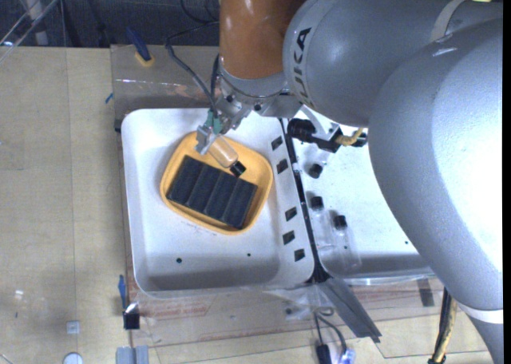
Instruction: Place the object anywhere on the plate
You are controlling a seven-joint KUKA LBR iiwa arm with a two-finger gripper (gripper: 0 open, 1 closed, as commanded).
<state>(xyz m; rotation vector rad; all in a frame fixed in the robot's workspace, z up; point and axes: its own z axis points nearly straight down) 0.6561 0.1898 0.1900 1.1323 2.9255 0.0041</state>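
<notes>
1. At the far left, the bare wooden tabletop is seen, and the left white bin stands on it.
2. In that bin a yellow plate lies, most of it covered by a dark ribbed pad.
3. A small tan block, taken to be the object, rests at the plate's upper edge, touching the pad's top corner. It appears already to be on the plate.
4. The block is judged light and rigid, probably wood or foam, with smooth faces that may slip. It would best be taken across its short sides.
5. The end effector is just above the block's left end. Whether it is open, closed or gripping cannot be told, as the tips are too small and blurred.
6. On the grey arm, the letters "KUKA" can be read, running vertically.
7. To the right lies the second white bin, partly hidden by the arm.
</notes>
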